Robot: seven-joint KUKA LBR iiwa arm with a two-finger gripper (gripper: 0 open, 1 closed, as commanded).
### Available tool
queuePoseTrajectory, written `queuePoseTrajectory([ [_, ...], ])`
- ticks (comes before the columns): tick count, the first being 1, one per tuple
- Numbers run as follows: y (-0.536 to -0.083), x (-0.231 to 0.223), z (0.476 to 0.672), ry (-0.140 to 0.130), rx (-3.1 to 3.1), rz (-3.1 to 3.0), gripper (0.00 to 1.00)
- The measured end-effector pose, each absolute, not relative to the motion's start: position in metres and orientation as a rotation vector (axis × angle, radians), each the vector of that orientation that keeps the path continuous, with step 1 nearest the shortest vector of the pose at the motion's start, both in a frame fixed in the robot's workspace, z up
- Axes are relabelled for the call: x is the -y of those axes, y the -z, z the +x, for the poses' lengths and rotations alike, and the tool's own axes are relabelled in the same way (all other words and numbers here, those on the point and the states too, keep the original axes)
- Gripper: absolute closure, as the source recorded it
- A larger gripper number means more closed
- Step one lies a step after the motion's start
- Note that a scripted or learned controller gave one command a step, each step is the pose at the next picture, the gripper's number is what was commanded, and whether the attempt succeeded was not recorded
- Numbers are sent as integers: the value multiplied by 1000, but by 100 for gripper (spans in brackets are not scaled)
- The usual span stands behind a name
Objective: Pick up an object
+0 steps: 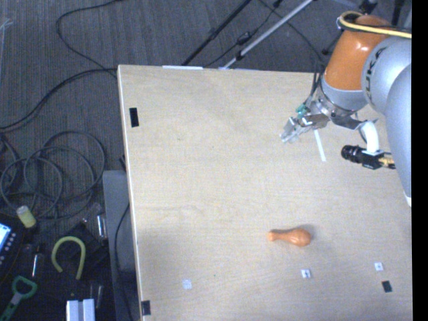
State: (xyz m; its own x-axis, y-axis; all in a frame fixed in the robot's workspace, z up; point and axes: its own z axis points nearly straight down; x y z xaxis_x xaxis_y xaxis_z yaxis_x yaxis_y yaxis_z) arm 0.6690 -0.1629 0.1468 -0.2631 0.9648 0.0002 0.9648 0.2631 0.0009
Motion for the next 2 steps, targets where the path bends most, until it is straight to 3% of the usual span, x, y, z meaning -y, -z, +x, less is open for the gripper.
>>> queuePoseTrajectory([
  [1, -175, 179, 669, 2, -2295, 2144, 100],
  [2, -175, 179, 669, 2, -2295, 2144, 0],
])
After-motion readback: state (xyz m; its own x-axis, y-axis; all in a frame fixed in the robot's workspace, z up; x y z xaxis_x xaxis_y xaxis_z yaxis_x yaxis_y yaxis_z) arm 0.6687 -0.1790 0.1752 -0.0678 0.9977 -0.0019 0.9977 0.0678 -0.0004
